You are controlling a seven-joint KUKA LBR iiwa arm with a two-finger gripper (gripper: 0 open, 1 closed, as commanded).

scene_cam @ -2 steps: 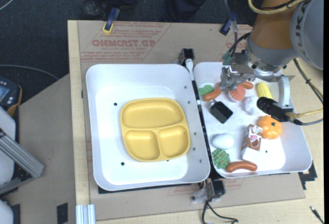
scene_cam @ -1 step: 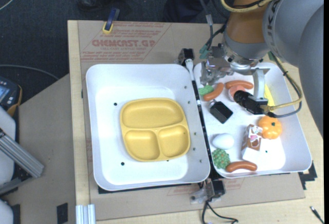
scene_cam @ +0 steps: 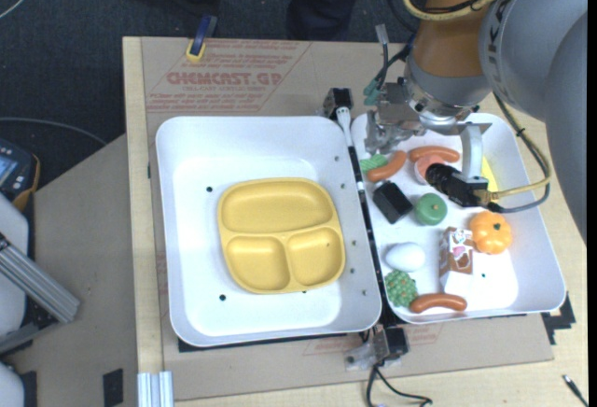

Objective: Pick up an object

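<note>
Nearest, at the camera end of the right bin point(scene_cam: 518, 282) and well apart from the claw point(scene_cam: 384, 136): one brown sausage point(scene_cam: 438, 303), lying flat.
- Green leafy toy point(scene_cam: 401, 287), just beside the sausage; too small to identify.
- White egg point(scene_cam: 406, 256), one step closer to the claw.
- Brown-and-white packet point(scene_cam: 457, 251), beside the egg; its print is unreadable.
- Orange pumpkin point(scene_cam: 490, 233), touching the packet's far corner, off to the arm side of the claw.
- Green apple point(scene_cam: 431, 208) and black block point(scene_cam: 392, 202), side by side, near the claw on its camera side.
- Orange carrot-shaped piece point(scene_cam: 385, 166) with a green end, directly below the claw. Contact cannot be told.
- Red-orange sausage point(scene_cam: 436, 154), just beside the claw on the arm side, partly covered by robot hardware.
- Yellow piece point(scene_cam: 491, 174), mostly hidden, shape unclear.
- Claw: hangs low over the far end of the right bin with nothing seen in its grasp. Whether it stands wide or narrow cannot be told, as the wrist blocks the view.
- Left bin point(scene_cam: 187, 209), across the divider from the claw: one yellow three-part tray point(scene_cam: 280, 233).
- Arm point(scene_cam: 522, 13), beyond the claw, cut off by the frame edge.
- Cardboard sheet point(scene_cam: 224, 69), red lettering, farthest.
</note>
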